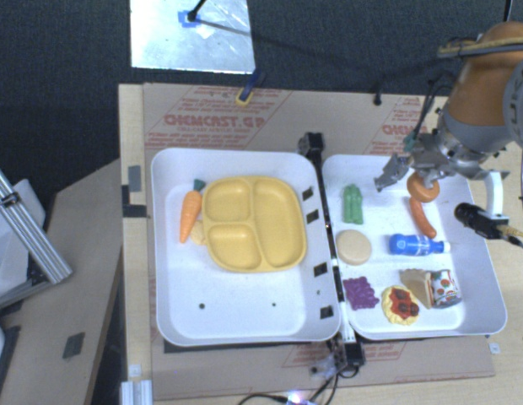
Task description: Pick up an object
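Orange band and grey wrist hang over the right bin's (485, 306) far right part. Gripper (411, 173) sits low above the back of that bin; one grey finger (390, 177) juts left, spread well apart from the other side, nothing between them. An orange ring-shaped piece (424, 190) lies just under the wrist, touching or just beside the top of the sausage (423, 218); which, cannot be told.

Step judged: approach, no grasp yet. Next move would call for centring over one piece, likely the ring or sausage, then descending and closing.

Right bin also holds: green pod (353, 203), tan disc (354, 246), blue bottle (417, 245), purple grapes (359, 292), pizza slice (401, 305), sandwich wedge (417, 286), small carton (444, 287).

Left bin (173, 310) holds: yellow divided plate (249, 224), carrot (189, 214) just beside its left edge.
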